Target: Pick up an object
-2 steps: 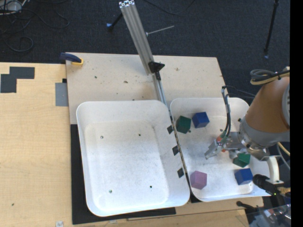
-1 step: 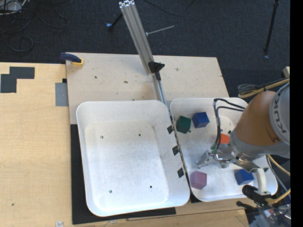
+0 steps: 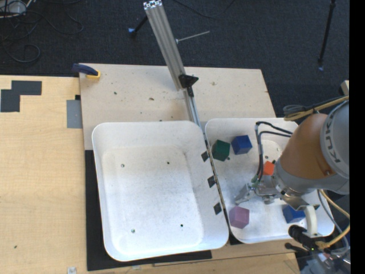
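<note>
Item, lower right: pale purple cube, then small blue block, in my right white bin. Hand above the purple cube, low over bin floor, nothing gripped that I can see; opening unclear. Farther up: green cube, blue cube. Approach stage, I judge; next, centre over one cube and close.

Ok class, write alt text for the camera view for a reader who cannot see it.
A grey and orange robot arm reaches from the right into the right bin, its gripper low among a purple block, a green block and two blue blocks. The left bin sits alongside.
</note>
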{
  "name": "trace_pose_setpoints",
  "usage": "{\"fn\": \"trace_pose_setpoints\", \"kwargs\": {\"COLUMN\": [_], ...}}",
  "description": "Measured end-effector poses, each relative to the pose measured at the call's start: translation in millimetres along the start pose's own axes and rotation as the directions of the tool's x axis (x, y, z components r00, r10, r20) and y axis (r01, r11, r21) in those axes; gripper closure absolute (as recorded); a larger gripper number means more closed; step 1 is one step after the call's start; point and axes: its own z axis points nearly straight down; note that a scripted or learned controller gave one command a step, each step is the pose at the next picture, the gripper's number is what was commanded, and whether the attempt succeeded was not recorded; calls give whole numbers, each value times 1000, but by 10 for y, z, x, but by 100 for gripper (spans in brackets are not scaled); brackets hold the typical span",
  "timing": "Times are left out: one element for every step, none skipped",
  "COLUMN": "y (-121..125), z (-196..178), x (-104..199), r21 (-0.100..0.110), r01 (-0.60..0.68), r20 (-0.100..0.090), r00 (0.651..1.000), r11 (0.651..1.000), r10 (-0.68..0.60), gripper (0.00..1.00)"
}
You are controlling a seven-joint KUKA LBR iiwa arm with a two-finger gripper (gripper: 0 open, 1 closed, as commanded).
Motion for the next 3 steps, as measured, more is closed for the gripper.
{"fn": "trace_pose_setpoints", "kwargs": {"y": [-3,-31,6], "z": [-101,-681,-1305], "x": [-10,62,23], "r21": [1,-6,-8], "r01": [-8,5,5], "r20": [-2,2,3], "r00": [1000,1000,1000], "r11": [1000,1000,1000], "r10": [8,-5,-5], "gripper": [100,100,100]}}
